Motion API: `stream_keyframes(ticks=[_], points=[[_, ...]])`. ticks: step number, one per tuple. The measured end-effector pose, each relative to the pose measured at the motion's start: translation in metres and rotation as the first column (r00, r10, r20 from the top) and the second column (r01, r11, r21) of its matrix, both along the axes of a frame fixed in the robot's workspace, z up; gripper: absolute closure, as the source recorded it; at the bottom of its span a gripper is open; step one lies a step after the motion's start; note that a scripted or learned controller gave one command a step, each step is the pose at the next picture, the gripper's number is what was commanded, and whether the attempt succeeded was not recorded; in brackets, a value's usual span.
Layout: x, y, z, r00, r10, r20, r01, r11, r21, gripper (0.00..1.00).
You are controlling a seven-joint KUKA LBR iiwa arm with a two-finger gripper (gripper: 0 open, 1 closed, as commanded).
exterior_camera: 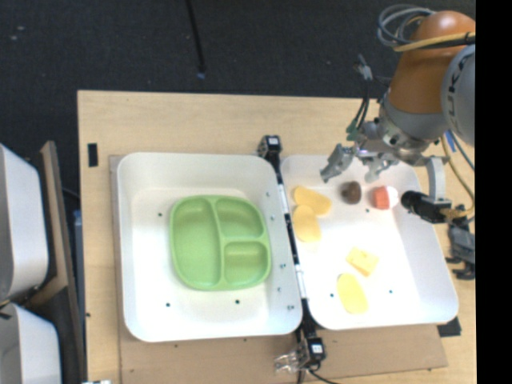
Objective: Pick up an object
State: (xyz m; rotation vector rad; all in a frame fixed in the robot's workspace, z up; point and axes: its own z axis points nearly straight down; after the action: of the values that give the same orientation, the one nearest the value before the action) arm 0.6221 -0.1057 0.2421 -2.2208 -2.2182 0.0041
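My gripper (357, 166) hangs over the far edge of the right bin (416, 294), its two fingers spread apart with nothing between them. Just below and to the right of it lies a small dark brown ball (350, 191). A red-and-white piece (382, 198) sits right of that ball. Two yellow pieces (310, 200) (306, 224) lie at the bin's left side. A yellow wedge (363, 261) and a yellow oval (352, 293) lie nearer the front.
The left bin (144, 310) holds a green divided plate (219, 241). A ridge with black clamps (272, 145) separates the two bins. The wooden bench (200, 110) borders both bins.
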Motion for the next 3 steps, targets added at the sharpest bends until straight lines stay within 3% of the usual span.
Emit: stream_keyframes(ticks=[1, 3], points=[[0.001, 0.0, 0.002, 1.0, 0.0, 0.005, 0.0, 1.0, 0.0, 0.0], [-0.01, 0.008, -0.098, 1.0, 0.0, -0.001, 0.0, 1.0, 0.0, 0.0]])
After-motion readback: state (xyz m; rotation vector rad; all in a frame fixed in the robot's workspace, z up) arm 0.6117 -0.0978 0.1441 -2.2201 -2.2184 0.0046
